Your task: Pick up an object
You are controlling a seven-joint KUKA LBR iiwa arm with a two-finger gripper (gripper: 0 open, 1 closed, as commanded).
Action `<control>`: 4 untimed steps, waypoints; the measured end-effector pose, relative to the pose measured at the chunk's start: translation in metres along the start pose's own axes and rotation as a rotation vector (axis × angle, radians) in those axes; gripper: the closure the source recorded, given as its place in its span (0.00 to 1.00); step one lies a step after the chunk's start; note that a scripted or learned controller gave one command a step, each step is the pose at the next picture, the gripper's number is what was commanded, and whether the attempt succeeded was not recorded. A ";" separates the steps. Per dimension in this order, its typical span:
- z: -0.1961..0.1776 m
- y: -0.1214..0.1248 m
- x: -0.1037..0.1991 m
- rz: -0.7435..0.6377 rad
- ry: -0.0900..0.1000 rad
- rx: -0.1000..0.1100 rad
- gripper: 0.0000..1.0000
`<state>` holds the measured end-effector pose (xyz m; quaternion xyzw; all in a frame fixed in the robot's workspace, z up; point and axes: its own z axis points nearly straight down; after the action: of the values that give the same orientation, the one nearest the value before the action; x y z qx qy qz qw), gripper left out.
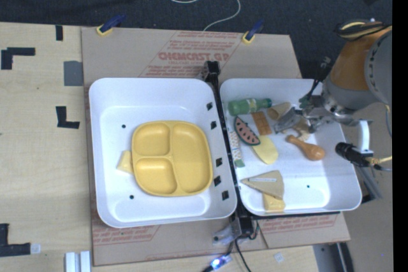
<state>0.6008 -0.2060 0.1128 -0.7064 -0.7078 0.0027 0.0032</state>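
Over the Right Bin: Claw and Contents

Over the right bin, upper middle: one claw, reaching in from the right on a grey arm with an orange band. Whether it stands apart or together cannot be told from here; it reads only as a dark grey tip low over the toys.

Item nearest: drumstick, brown toy chicken leg, lying flat on the bin floor just beside the claw, below it and to its right, not touching. Judged the likeliest pick. Looks like hard moulded plastic: light, stiff, smooth enough to slip. The narrow shank would be the place to take hold, across its width; the rounded fat end would likely squirt out.

Item: tan piece, at the claw tip, possibly touching; contact cannot be confirmed.
Item: orange stick, just left of the claw.
Item: green bottle, on its side, near the far rim.
Item: watermelon slice, beside the dividing wall.
Item: yellow wedge, mid-bin, between watermelon slice and drumstick.
Item: sandwich triangle, near edge, with a yellow block touching it below.

Left bin: one yellow divided plate, a pale yellow scrap tucked at its left edge, well apart from the claw.
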 end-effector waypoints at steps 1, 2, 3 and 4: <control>0.024 0.003 -0.002 0.000 -0.010 -0.016 0.00; 0.012 0.004 -0.002 -0.001 -0.010 -0.020 1.00; -0.038 0.015 0.003 0.000 -0.002 -0.013 1.00; -0.099 0.023 0.005 0.000 -0.002 -0.014 1.00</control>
<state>0.6241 -0.2006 0.2118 -0.7062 -0.7080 -0.0015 -0.0027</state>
